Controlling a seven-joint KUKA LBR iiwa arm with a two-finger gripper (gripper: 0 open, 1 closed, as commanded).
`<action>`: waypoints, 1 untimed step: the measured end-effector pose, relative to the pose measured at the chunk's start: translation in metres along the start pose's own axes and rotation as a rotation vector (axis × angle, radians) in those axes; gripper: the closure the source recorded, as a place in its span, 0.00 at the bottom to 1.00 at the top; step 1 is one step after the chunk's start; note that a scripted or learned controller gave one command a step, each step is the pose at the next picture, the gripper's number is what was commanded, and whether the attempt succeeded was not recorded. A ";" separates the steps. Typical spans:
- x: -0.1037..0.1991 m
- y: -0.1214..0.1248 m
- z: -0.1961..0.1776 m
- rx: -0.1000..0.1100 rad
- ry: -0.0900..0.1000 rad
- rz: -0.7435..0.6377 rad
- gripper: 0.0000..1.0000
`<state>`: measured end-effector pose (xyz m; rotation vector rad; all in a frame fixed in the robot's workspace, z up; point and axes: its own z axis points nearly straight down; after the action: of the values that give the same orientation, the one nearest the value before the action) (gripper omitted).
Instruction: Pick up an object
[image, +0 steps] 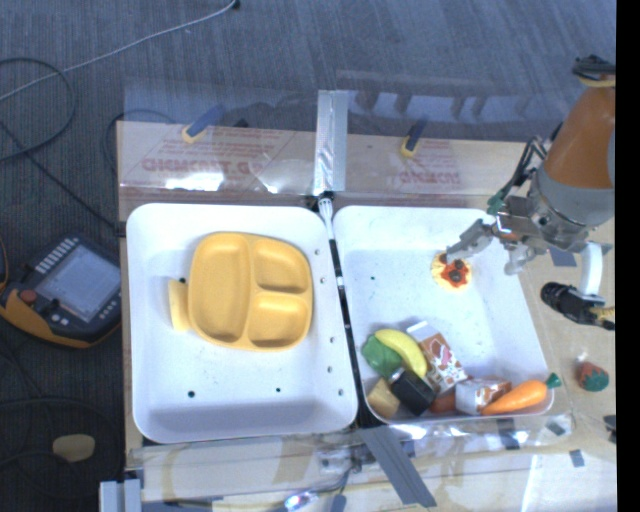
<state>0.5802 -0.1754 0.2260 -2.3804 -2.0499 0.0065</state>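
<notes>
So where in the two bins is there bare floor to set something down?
Right bin: the far-left floor is bare, between the divider and the small orange toy, and the strip behind the banana. Its near edge is crowded: banana, carrot, packets. Left bin: the yellow tray takes the middle; bare floor lies along the near side.

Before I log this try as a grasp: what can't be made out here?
- Hand: blurred and small, so a grip on the small orange-red item can't be confirmed.
- That item: too small to identify.
- Pile by the banana and carrot: pieces overlap and hide each other.
- Yellow piece: mostly under the yellow tray.
</notes>
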 end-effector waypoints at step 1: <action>0.007 0.064 0.056 -0.001 -0.002 -0.131 0.00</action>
<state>0.6447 -0.1782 0.1701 -2.2415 -2.2028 0.0075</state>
